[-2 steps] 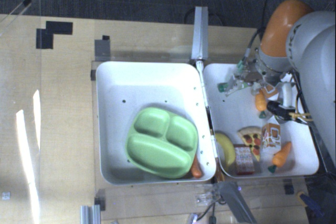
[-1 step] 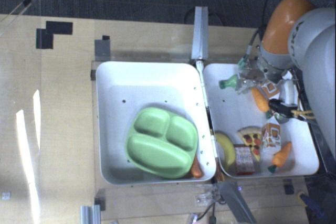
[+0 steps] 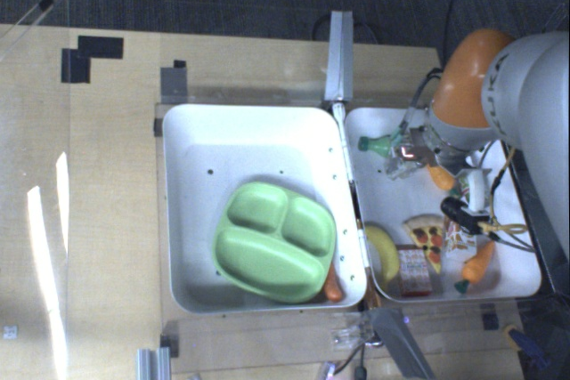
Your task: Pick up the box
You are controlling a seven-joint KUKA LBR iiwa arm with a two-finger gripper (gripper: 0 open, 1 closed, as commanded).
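The box (image 3: pixel 414 271) is small and reddish-brown with a pale printed face. It lies at the front of the right bin (image 3: pixel 521 285), just right of a banana (image 3: pixel 384 250) and below a pizza slice toy (image 3: pixel 427 236). My gripper (image 3: pixel 407 157) hangs over the back left part of that bin, well behind the box and apart from it, beside a green bottle (image 3: pixel 378 142). Nothing shows between its fingers.
An orange toy (image 3: pixel 441 177) lies right of the gripper and a carrot (image 3: pixel 478 262) sits at the bin's front right. The left bin (image 3: pixel 205 138) holds a green divided plate (image 3: pixel 276 240), with a small orange piece (image 3: pixel 332 287) at its front right edge.
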